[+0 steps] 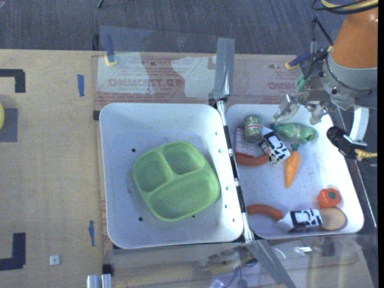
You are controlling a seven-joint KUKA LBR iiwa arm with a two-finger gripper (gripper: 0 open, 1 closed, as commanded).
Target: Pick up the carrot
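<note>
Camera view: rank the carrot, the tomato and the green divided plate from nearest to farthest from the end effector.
The end effector sits over the right bin's far edge.
1. Carrot, mid right bin, just below the end effector.
2. Tomato, right bin, toward its near right corner.
3. Green divided plate, in the left bin.

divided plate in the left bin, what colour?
Light green, seen in the camera view: the divided plate in the left bin.
</note>
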